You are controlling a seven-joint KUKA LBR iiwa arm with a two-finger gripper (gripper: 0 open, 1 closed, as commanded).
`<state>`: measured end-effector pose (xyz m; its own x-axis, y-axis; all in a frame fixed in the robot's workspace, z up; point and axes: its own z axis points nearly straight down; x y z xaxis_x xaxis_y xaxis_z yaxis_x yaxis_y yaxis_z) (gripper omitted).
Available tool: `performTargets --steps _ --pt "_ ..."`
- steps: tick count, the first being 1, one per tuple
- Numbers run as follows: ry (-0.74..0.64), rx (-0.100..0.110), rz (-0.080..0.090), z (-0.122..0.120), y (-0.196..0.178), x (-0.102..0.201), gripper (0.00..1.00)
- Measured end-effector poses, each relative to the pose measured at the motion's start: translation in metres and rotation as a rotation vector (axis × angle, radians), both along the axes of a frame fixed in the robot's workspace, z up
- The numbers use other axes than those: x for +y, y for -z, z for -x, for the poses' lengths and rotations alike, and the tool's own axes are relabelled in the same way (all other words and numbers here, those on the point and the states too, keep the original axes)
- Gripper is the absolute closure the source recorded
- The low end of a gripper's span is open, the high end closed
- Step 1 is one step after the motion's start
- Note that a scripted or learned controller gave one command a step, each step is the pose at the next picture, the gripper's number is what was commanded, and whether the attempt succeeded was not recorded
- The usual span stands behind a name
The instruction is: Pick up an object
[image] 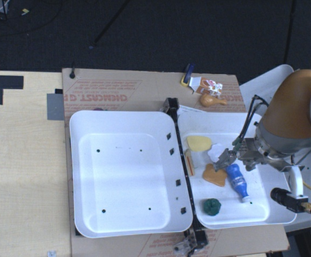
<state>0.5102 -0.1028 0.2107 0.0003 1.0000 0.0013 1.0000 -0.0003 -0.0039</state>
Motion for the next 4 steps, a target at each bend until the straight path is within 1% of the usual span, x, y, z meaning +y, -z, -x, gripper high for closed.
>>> performTargets --steps 1,2,3,4 --pt "0.003 -0.012 0.008 -0.01 0.1 -0.039 0.0" --pt "-0.004 -0.007 0.007 -0.073 0.122 0.009 0.0" --pt "0.003 0.004 0.001 -0.105 0.125 -0.023 0.0" --pt "0.002 0.002 0.0 -0.058 0.124 -0.04 0.0"
